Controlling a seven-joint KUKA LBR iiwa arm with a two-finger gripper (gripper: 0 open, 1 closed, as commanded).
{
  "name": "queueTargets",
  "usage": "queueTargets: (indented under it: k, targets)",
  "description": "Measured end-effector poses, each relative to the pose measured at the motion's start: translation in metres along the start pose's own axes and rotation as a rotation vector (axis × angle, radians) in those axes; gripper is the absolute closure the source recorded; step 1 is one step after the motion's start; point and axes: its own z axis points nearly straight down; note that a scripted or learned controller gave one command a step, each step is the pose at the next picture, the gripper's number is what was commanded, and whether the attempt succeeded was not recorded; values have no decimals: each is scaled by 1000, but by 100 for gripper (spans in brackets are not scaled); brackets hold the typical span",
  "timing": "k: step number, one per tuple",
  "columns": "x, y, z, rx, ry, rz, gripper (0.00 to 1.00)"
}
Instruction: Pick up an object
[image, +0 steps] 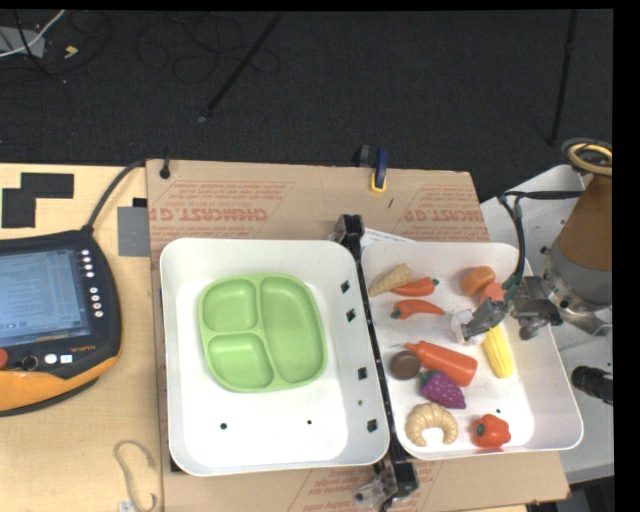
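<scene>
Reaching Into the Toy Food Bin

Hovering low over the right bin (560, 415), the gripper (487, 318) is at the reach-in step of the pick. Nothing is held yet. The fingers (478, 322) point left w/ a small gap, but I can't tell if they are open or closed.

Toy food lies all around:
- Yellow corn (498, 352) sits just below the fingers, v. close, maybe touching.
- Orange piece (478, 279) is just above them.
- Red pepper (417, 309) is to the left, near.
- Another red pepper (415, 287) and a pale cone (390, 279) are farther up-left.
- Big carrot (446, 360) is down-left, w/ a brown round thing (404, 365) past it.
- Purple grapes (444, 389), a croissant (432, 424) and a small red tomato (491, 430) are well below.

Far left of the fingers, the other bin (190, 420) holds a green plate (263, 332).

My guess: corn is the easy pick, as it is closest. Next move needs the fingers to open wide, line up across the corn, go down, then squeeze and lift. The orange piece is close too, so it could get bumped.
</scene>
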Motion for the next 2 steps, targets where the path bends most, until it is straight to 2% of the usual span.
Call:
queueTargets:
  k: [1,2]
  targets:
    - [0,3,-7,-13,-3,-2,0]
    - [8,-4,42,-8,0,-4,0]
